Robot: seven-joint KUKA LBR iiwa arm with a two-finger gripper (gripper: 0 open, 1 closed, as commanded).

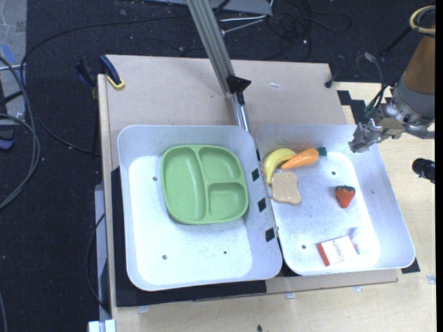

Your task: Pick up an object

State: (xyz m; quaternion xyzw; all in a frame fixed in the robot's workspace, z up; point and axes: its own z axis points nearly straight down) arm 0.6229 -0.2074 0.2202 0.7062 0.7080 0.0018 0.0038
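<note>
While the gripper (361,141) hung over the far right rim of the right bin (387,206), nothing sat between its fingers; whether they were spread or pressed together couldn't be told, too small and dark. Arm (415,81) came in from the right, grey wrist, orange band above.

Task objects all lay in the right bin, toward the camera and left of the gripper. Closest: a carrot (302,159), just left of it, orange with a green top, leaning on a banana (275,161) further left. Bread slice (286,188) touched the banana on the near side. Strawberry (345,196) sat near the gripper, a bit closer to the camera, apart from the rest. Red-and-white box (338,250) well off toward the bin's near edge.

Left bin (138,241) was well left of the gripper, touching the right bin along the middle seam, and held a green divided plate (205,184), three compartments, nothing in them.

Both bins sat on a tan bench (173,92), bare wood showing beyond them. A metal pole (214,40) slanted in from the top, ending at a black clamp by the bins' seam. A blue-and-yellow clamp (111,72) gripped the bench's far left corner. Floor (48,185) around was dark carpet with black cables trailing across it.
</note>
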